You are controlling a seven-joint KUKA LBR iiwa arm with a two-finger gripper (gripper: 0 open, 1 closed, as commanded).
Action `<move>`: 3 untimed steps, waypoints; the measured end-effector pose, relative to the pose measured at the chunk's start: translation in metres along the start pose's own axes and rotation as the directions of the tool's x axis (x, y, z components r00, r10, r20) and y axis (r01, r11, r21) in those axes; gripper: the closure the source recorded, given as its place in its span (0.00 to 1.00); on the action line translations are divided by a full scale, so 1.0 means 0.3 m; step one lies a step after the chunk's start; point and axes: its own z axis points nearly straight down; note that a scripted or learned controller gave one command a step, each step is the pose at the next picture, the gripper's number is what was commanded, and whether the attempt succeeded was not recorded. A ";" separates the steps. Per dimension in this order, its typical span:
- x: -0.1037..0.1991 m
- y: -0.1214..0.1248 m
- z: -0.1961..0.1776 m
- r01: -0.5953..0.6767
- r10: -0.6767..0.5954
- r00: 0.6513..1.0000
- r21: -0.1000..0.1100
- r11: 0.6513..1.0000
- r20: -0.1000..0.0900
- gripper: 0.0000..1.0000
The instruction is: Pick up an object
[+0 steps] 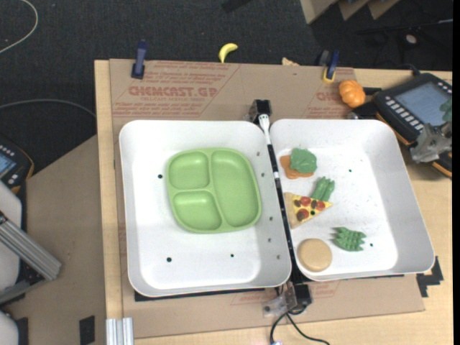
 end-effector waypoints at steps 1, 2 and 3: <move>-0.150 -0.020 0.200 -0.009 0.009 1.000 0.020 1.000 -0.003 1.00; -0.043 -0.005 -0.418 -0.001 0.001 1.000 -0.008 1.000 0.003 1.00; -0.279 -0.014 -0.216 -0.011 0.011 1.000 0.019 1.000 -0.002 1.00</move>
